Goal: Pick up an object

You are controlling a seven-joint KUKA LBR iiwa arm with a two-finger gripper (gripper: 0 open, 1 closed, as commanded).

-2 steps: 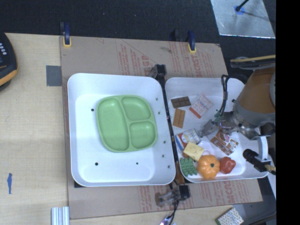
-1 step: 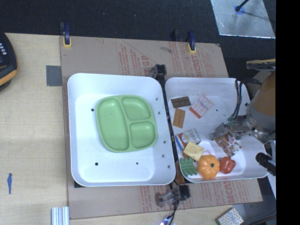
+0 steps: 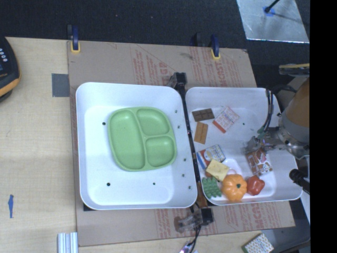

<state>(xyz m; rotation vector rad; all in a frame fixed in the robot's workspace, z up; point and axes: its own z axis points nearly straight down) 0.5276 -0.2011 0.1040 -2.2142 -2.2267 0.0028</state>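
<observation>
My gripper [image 3: 257, 143] hangs low in the right bin [image 3: 237, 95], near its right side, with the grey arm [image 3: 295, 121] reaching in from the right. Just below the gripper lies a red and white snack packet [image 3: 260, 163]; whether they touch I cannot tell. Along the bin's front sit an orange pumpkin [image 3: 234, 187], a red pepper [image 3: 255, 185], a yellow block [image 3: 217, 169] and a green leafy piece [image 3: 210, 186]. Further back lie a dark brown bar [image 3: 202, 114], a tan wafer [image 3: 201, 133], a red-and-white card [image 3: 226, 119] and a small blue-white pack [image 3: 213, 153].
The left bin [image 3: 89, 141] holds a green divided plate [image 3: 142, 138]. Both bins rest on a cardboard sheet [image 3: 131, 62] clamped at the back. A yellow and black device [image 3: 7, 65] sits at the bench's far left.
</observation>
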